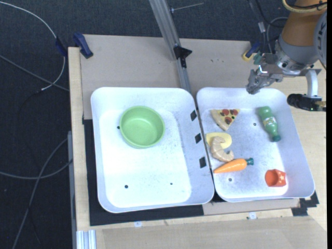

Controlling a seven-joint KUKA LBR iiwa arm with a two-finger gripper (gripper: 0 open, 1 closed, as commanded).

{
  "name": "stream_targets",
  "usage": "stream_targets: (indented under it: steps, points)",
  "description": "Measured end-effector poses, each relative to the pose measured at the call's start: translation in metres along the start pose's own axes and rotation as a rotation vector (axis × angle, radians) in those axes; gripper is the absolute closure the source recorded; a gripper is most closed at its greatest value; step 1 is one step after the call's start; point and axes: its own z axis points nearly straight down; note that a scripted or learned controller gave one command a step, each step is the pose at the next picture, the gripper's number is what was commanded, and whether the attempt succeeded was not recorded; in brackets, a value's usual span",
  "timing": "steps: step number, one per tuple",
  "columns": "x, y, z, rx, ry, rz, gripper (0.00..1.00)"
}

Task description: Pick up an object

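While the gripper [255,87] hangs over the far rim of the right bin [295,154], we see nothing between its fingers, and we cannot tell whether they stand wide or narrow. The arm [303,27] reaches in from the right, its orange band above the wrist. In the right bin we find a pizza slice [224,117] near the far left corner, a green bottle [268,122] toward the far right, a pale pastry [220,146] along the left side, and a carrot [231,165] just in front of the pastry. A small red piece [275,178] sits in the near right corner. In the left bin [145,185] a green bowl [141,126] sits upright, toward the far side.
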Motion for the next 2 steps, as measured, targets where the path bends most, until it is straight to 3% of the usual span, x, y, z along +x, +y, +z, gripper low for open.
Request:
stream_targets:
  steps: [1,2]
  points:
    - [0.001,0.002,-0.026,0.001,0.000,0.000,1.00]
    - [0.050,-0.016,-0.039,0.014,0.006,-0.004,1.00]
